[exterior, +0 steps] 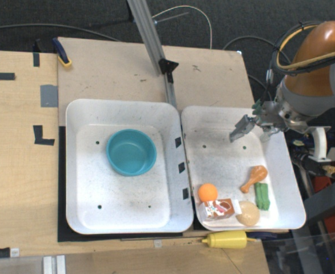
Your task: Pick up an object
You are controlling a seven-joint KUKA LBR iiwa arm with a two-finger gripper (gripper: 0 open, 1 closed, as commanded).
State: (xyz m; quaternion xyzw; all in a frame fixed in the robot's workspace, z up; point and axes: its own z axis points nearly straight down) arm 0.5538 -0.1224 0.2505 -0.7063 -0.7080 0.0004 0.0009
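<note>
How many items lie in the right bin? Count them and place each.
5, all at the right bin's near end: an orange ball, a red-and-white packet, a beige round object, a green piece, an orange drumstick-shaped toy. Smaller items could be hidden.

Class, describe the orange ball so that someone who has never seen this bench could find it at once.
Look at the right-hand white bin, then at the cluster of small things in its near corner. The orange ball is the leftmost of them, just above a red and white packet; it alone is round and bright orange.
</note>
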